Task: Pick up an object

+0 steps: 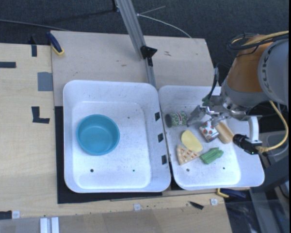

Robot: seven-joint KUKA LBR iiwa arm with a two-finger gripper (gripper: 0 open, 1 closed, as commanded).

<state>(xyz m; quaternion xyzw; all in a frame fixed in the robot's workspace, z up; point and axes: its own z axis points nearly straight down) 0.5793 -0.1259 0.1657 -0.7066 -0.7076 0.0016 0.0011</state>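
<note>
My gripper (202, 114) hangs low in the right bin (233, 178), and I cannot tell how it is set. A small can (209, 131) sits just at 5 o'clock from it. A blue bowl (98, 134) sits in the left bin (111, 93).

Bench (19, 140) with two bins

Light wood bench top, marked with dark tape pieces (38, 114). A black mat (59, 154) lies on it beneath the left bin (111, 92). The right bin (242, 176) sits just beside the left one, rims touching. A blue-and-yellow clamp (56, 43) lies near the bench's far left corner.
</note>
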